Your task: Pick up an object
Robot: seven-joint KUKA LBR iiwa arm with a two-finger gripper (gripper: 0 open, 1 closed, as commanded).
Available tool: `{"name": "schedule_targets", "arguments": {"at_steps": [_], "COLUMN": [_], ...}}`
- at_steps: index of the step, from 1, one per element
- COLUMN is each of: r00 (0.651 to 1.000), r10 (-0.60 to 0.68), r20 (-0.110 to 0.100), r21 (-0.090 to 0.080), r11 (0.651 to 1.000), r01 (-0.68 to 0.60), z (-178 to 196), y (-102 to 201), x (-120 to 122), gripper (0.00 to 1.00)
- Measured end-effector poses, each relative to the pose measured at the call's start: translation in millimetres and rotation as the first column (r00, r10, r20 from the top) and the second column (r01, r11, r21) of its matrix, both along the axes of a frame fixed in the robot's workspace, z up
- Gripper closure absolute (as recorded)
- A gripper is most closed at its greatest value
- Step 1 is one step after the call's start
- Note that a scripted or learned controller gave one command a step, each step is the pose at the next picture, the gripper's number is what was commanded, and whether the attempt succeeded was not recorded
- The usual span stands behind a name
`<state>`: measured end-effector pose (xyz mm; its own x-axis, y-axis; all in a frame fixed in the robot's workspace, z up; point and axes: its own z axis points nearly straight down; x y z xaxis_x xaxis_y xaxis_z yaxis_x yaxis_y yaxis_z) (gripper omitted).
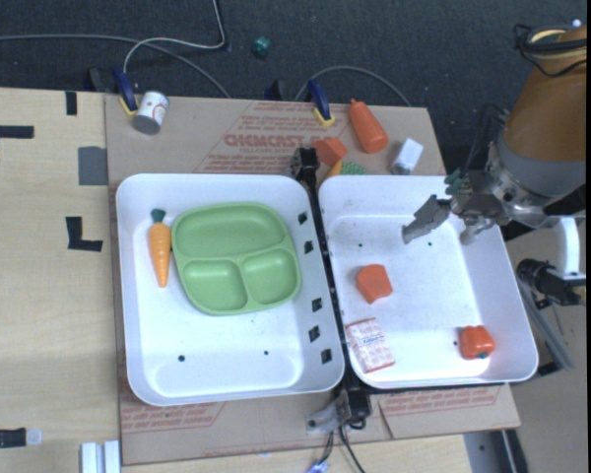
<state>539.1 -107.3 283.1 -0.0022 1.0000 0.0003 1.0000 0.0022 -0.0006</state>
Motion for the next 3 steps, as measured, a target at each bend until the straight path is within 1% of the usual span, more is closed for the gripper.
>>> {"name": "schedule_targets", "arguments": {"at_steps": [1, 2, 3], "r00": [1.000, 1.000, 1.000], "r10": [-0.001, -0.001, -0.001], "r20": [-0.004, 0.002, 0.004], "r21": [0.001, 0.000, -0.002], "r11": [1.000, 1.000, 1.000], "r01": [0.001, 0.001, 0.001], "z": [-119.5, -196.9, -187.3], "y": [14.4, 12.3, 11.5], "x": [13.4, 14.0, 14.3], "gripper": [0.00, 0.00, 1.00]}}
